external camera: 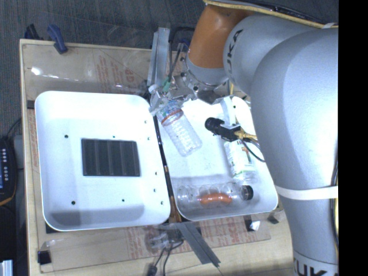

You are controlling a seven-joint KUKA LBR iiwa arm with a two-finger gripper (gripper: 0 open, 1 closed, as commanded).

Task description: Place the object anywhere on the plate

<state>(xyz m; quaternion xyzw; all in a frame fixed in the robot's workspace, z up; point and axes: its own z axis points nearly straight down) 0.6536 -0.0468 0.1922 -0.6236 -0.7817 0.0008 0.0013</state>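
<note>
Wooden surface (86, 62) bearing two bins; dark plate (110, 157) bare. Clear bottle (179, 130) under pincer (167, 94), grip impossible to tell; placing undone.

Two white bins (52, 154), the left one bearing a dark ribbed plate (110, 157); clear plastic bottle (179, 130) with a red-marked label; grey arm (287, 96), orange band (210, 39).

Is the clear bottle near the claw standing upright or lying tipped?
Tipped: the clear bottle lies slanted in the right bin, cap end up by the claw.
</note>
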